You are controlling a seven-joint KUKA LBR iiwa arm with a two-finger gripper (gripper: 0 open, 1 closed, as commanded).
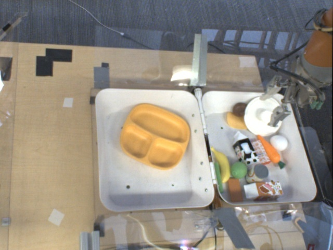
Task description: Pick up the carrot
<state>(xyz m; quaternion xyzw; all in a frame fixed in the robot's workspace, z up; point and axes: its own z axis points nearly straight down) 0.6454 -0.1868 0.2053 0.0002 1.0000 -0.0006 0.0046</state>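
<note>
Carrot [269, 149] lies untouched in the right bin [307, 176], lower right of frame. Gripper [281, 108] hovers above-right over a white plate [260, 116], fingers released; grasp not begun.

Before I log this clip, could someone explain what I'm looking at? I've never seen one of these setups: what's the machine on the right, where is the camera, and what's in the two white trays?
This is a single picture from a camera fixed above a bench, looking down at a slant. The machine entering from the right is a robot arm, grey with an orange band; its pincer hangs over the far right corner of the right bin, above a white plate.

The left bin holds a yellow divided tray. The right bin is crowded with toy food: the carrot, which the robot is meant to pick up, lies beside a white egg, with a banana, a green ball and small cartons nearby.

Nothing is between the pincer's fingers; the carrot lies untouched in the bin.
</note>
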